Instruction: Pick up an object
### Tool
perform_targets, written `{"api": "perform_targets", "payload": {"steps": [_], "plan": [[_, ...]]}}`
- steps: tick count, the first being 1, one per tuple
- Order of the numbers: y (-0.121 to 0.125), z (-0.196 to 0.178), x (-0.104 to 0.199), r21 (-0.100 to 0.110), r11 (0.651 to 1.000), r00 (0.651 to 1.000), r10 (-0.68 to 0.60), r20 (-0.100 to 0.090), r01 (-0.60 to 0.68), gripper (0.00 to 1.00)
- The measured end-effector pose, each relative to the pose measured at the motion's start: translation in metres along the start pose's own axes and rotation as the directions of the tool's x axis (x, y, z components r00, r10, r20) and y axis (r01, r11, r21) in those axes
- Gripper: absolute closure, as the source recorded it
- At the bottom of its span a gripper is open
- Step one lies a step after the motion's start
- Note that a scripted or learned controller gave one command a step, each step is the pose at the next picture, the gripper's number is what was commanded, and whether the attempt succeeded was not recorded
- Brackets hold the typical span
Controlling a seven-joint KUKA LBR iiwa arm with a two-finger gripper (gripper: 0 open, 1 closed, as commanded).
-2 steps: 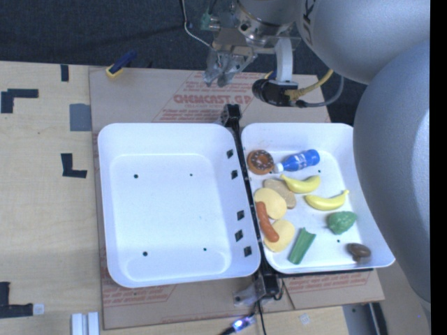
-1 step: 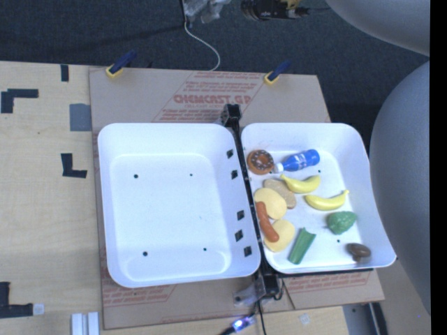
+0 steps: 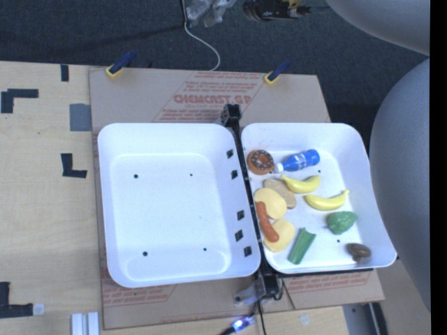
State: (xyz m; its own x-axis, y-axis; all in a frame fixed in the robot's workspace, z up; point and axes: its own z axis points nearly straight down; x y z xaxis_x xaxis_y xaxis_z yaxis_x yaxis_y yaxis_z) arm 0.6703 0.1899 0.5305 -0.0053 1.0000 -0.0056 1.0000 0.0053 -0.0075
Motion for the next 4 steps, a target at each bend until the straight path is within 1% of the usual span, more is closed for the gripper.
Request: {"api": "perform_targets", "payload": {"steps": [1,2,3,4], "plan": [[-0.04,0.249,-0.009,0.016,1.0,1.0,0.006,0.002,-0.006,1.0],[-0.083,0.197,0.013,-0.004,1.0,1.0,-0.001,-0.006,0.001,1.0],[0.002,0.21,0.046,-0.005,1.0,1.0,0.001,-0.003,-0.001,1.0],[-0.055,0.089,0.046,-0.014,1.0,1.0,-0.001,-0.009,0.0,1.0]]}}
